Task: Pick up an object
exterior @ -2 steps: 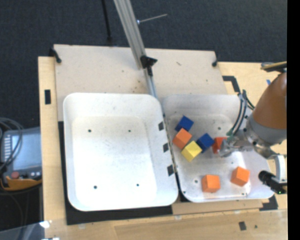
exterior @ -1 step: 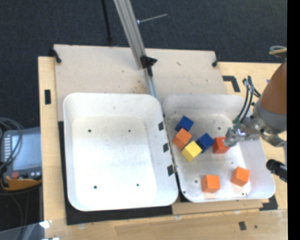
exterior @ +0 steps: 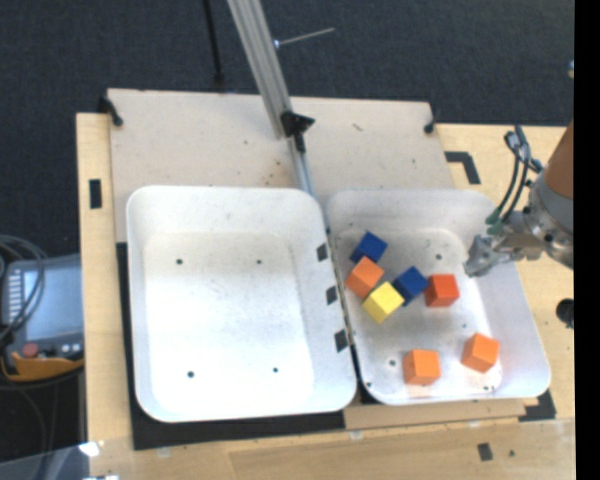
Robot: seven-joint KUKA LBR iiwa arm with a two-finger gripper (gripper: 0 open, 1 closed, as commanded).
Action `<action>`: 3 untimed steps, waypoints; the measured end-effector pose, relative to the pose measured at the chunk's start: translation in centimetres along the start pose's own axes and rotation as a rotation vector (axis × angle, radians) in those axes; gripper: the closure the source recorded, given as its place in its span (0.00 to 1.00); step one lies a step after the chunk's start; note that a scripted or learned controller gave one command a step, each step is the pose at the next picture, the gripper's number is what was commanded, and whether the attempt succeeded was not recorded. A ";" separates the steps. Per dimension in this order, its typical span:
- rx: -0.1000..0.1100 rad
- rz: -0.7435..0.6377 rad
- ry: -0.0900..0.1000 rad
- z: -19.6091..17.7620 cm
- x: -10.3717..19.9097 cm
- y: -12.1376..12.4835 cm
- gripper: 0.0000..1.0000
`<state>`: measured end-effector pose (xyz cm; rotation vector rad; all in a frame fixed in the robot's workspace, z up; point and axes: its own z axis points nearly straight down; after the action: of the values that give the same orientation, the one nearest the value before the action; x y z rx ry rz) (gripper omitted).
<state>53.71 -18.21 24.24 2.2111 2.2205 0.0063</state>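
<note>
You look down on the bench (exterior: 270, 138) from one fixed camera set above it, at a slant, far enough off that both white bins fit the frame. The left bin (exterior: 230, 303) fills the middle left, the right bin (exterior: 510, 338) the lower right. Dark floor (exterior: 70, 38) crosses the top, and the arm (exterior: 555, 193) enters at the right edge.

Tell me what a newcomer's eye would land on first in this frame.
The cluster of coloured cubes in the right bin: a yellow cube touching an orange cube and a blue cube, with more orange ones nearer the bin's front. Next, the gripper reaching in from the right, above the bin's right side. The left bin sits alongside.
</note>
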 end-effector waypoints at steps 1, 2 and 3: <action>0.007 -0.002 0.002 1.0 5.1 -0.2 1.00; 0.007 -0.004 0.005 0.2 10.8 -1.0 1.00; 0.008 -0.005 0.006 -0.7 16.1 -1.7 1.00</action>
<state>51.93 -2.14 24.92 2.2130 2.2325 0.0037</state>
